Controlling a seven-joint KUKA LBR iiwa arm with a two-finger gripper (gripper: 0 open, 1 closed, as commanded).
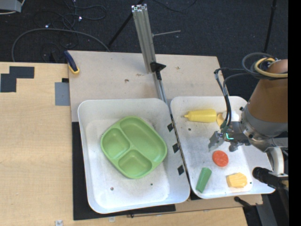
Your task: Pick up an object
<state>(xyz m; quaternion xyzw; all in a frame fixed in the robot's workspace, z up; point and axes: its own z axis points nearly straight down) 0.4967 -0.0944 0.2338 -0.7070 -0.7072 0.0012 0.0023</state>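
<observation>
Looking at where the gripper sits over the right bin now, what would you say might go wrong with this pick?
1. The gripper hangs just above the round red object; a rounded shape may slip or roll away as the gripper closes.
2. The yellow bottle-shaped object lies close behind the gripper, so the arm could nudge it.
3. A cable loops down by the wrist and might snag.

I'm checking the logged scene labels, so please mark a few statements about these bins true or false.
1. The green three-compartment plastic plate lies in the left white bin. True.
2. The small red round object lies in the left bin. False: it lies in the right white bin.
3. The green stick-shaped piece touches the yellow block. False: they lie apart.
4. The claw is above the right bin, near the red object. True.
</observation>
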